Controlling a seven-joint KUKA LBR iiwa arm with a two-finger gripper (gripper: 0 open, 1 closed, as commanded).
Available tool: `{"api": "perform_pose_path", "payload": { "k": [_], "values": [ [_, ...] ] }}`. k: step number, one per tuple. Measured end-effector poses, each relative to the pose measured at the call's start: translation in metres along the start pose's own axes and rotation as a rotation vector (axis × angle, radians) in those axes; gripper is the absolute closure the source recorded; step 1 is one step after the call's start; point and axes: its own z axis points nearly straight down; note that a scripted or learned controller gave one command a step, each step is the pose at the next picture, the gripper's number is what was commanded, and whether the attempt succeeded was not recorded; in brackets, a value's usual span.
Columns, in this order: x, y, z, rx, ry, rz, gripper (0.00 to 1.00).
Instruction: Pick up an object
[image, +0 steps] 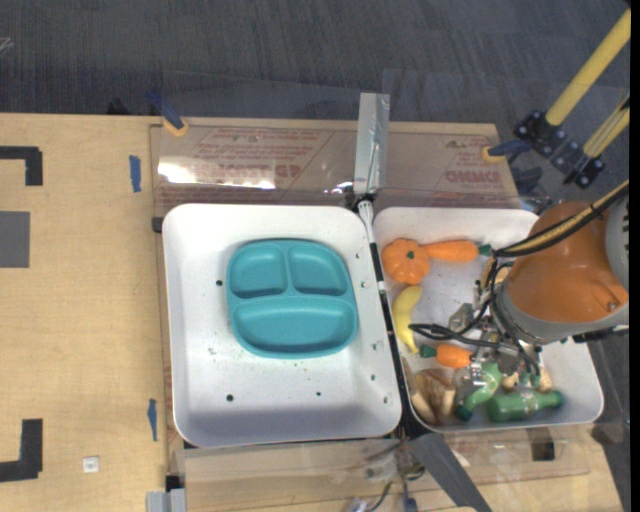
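Observation:
The right bin (520, 220) holds several toy foods. An orange pumpkin (405, 260) and a carrot (452, 251) lie at its far left. A yellow banana (404, 315) lies along the left wall, with a small orange carrot (452, 354) beside it. A green bottle (515, 403) and a tan piece (430, 398) sit near the front wall. My gripper (487, 352) hangs low over the middle of this bin, just above the small carrot and the green bottle. The orange wrist band (565, 270) hides the bin's right half.
The left bin (200, 400) carries a teal divided plate (292, 297) at its middle. A metal divider (371, 140) stands behind the two bins. Cables hang around the gripper. Yellow bars cross the top right corner.

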Motion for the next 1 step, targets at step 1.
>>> {"api": "perform_pose_path", "payload": {
  "k": [1],
  "values": [
    [-0.0293,-0.0673,0.0015,0.002,0.001,-0.249,0.00]
  ]
}}
